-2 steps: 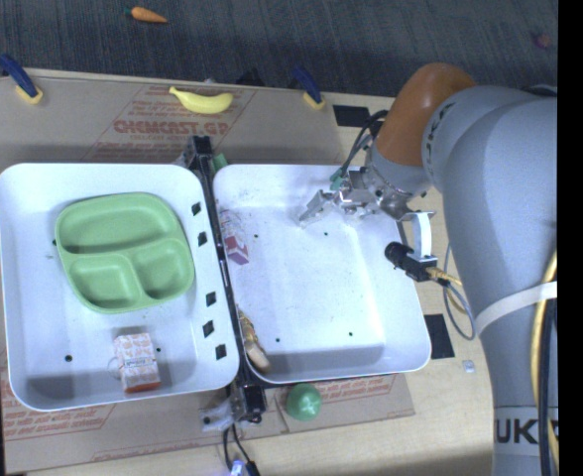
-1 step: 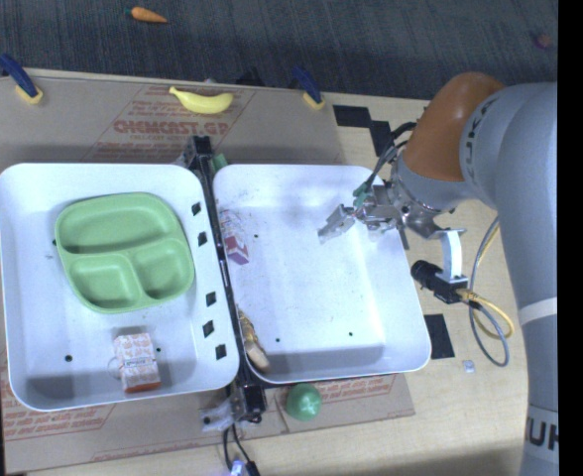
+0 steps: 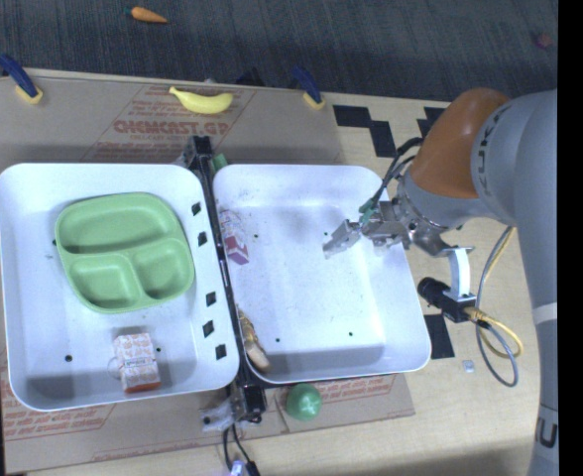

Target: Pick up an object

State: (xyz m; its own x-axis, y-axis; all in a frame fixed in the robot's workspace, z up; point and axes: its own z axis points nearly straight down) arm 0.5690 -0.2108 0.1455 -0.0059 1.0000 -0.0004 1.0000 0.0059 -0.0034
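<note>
On the tabletop's near edge a green ball lies just outside the right bin. In the left bin a small packaged snack lies nearest, a green divided tray beyond. A small red-and-white packet lies by the right bin's left wall, well apart from the hand, which hovers released, grasping nothing. Farthest, a yellow banana lies on cardboard.

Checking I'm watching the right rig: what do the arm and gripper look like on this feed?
A thick grey arm with an orange band above the wrist. The gripper is small, grey metal, with thin fingers. Dark cables loop around the wrist, and a yellow cable trails below it.
</note>
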